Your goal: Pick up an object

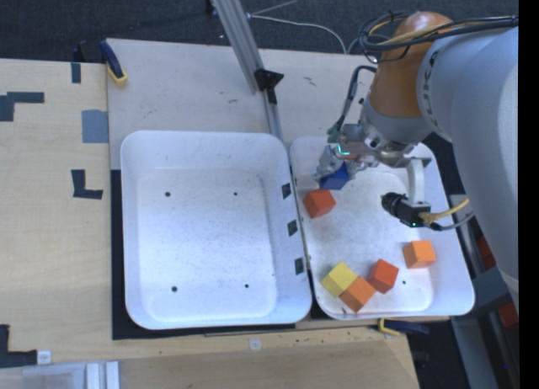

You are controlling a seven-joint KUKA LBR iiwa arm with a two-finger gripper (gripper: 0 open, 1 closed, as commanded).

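My gripper (333, 167) hangs low over the upper left part of the right bin (438, 299). A blue block (337, 179) lies right under its tip, partly hidden by it, and I cannot see whether it is gripped. Just below and to the left rests an orange-red cube (319, 203). Near the bin's front lie a yellow cube (339, 278), an orange cube (358, 293) touching it, and a red-orange cube (383, 274). Another orange cube (418, 253) sits toward the right wall.
The left bin (202, 227) adjoins the right one along a shared rim. A slanted metal post (240, 29) rises behind the bins. The arm's cable and a black fitting (404, 208) hang over the right bin's middle.
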